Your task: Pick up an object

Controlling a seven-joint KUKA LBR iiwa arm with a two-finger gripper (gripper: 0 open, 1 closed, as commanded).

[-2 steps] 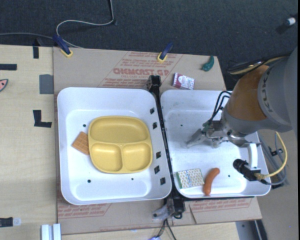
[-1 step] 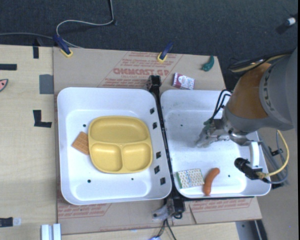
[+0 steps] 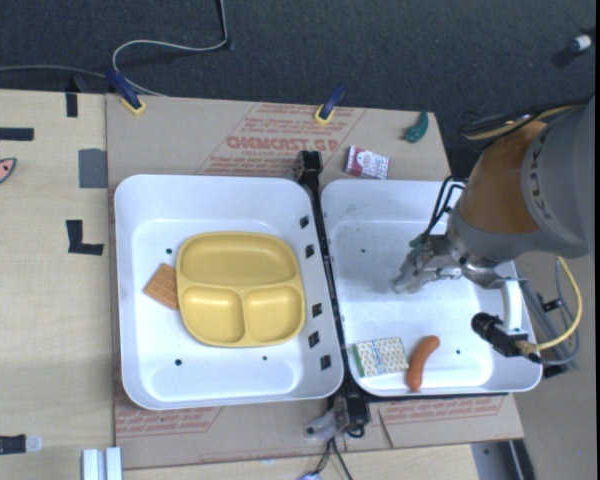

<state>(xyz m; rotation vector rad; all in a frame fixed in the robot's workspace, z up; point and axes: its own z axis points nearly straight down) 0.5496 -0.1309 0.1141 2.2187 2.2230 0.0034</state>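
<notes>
You see gripper (image 3: 408, 280) low over bare floor of right bin (image 3: 380, 223); finger spread, cannot tell; nothing visibly held. Orange sausage (image 3: 421, 361), smooth, curved, lies near front wall, beside flat speckled green-white packet (image 3: 379, 355). Left bin (image 3: 145, 208): glossy yellow three-compartment plate (image 3: 242, 288), tan textured cracker (image 3: 162, 286) tucked under its left edge.

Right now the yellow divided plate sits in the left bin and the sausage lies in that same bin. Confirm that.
Not quite. The camera view shows the yellow divided plate in the left bin, but the sausage lies in the right bin, beside the green packet.
</notes>
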